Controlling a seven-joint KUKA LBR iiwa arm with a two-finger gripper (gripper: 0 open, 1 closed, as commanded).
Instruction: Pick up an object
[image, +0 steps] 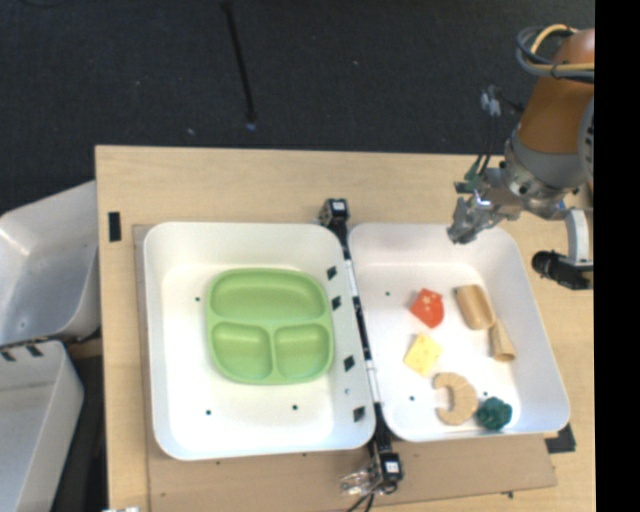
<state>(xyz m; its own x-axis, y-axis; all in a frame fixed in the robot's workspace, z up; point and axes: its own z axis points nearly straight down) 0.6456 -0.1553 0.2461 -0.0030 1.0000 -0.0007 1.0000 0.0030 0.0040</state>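
Observation:
The right bin (400, 250) holds several small objects: a red piece (428, 308), a yellow wedge (422, 354), a tan cylinder (473, 306), a smaller tan piece (500, 342), a tan crescent (455, 397) and a dark green lump (493, 412). My gripper (463, 228) hangs over the bin's far right corner, well above and behind the objects. Nothing shows between its fingers.
The left bin (170, 400) carries a green divided plate (269, 325). A black clamp (334, 211) sits at the far end of the seam between the bins. The wooden bench (250, 180) runs behind the bins. A white container (45, 260) stands at the left.

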